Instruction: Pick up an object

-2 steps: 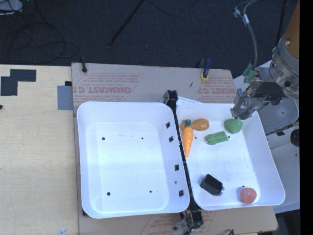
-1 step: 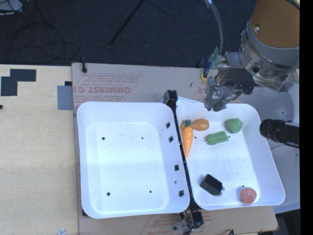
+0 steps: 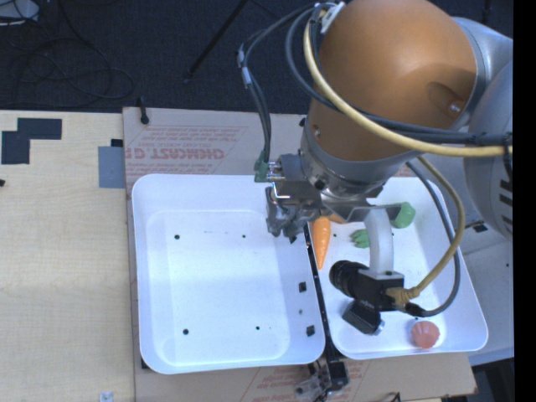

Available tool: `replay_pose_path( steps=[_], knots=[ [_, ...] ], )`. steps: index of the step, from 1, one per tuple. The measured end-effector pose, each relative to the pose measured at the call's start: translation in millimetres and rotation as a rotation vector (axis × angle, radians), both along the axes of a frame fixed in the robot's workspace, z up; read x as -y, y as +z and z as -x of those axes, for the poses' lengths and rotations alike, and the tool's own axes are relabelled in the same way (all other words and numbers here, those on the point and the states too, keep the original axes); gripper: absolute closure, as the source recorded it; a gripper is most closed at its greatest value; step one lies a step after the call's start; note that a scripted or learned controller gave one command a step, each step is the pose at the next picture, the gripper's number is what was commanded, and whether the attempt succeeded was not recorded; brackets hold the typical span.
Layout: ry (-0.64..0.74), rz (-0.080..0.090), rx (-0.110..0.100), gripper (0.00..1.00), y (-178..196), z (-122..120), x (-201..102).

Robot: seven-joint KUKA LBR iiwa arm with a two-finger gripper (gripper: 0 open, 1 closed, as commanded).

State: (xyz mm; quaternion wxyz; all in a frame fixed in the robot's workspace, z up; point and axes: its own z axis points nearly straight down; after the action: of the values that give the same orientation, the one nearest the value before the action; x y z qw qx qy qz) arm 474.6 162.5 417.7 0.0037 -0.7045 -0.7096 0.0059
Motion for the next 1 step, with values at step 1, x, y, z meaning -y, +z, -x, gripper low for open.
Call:
replay_pose_path(
  steps=[1],
  knots=[
    [0.0,-0.006,0.016,1.0,75.2,-1.0,-78.3]
  ],
)
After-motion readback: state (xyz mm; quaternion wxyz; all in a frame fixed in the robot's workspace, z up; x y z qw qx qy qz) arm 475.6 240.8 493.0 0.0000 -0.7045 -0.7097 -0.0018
